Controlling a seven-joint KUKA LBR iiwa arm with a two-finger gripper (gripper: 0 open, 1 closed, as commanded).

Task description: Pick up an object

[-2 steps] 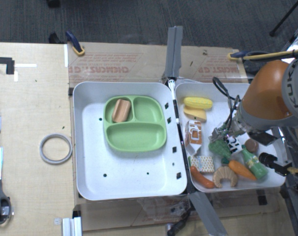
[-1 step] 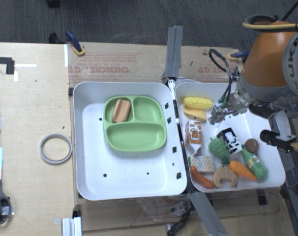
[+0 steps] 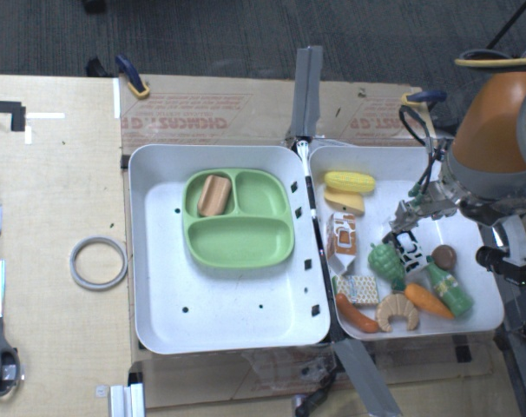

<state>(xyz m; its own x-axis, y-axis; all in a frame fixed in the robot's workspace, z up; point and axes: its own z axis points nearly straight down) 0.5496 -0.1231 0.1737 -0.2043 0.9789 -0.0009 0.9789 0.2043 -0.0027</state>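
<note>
Beside green broccoli (image 3: 385, 262), carrot (image 3: 428, 301) and croissant (image 3: 398, 312) in right bin (image 3: 471, 233): gripper (image 3: 405, 229) hovering, opening impossible to tell.

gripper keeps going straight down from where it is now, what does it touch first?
Probably the green broccoli-like toy in the right bin: the gripper hangs just above and beside it. Depth is unclear from one slanted view.

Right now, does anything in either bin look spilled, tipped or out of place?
Nothing looks spilled or damaged. The right bin holds a loose jumble of toy food; the green bottle lies on its side. In the left bin, the green tray sits flat, a bread piece in one compartment.
</note>
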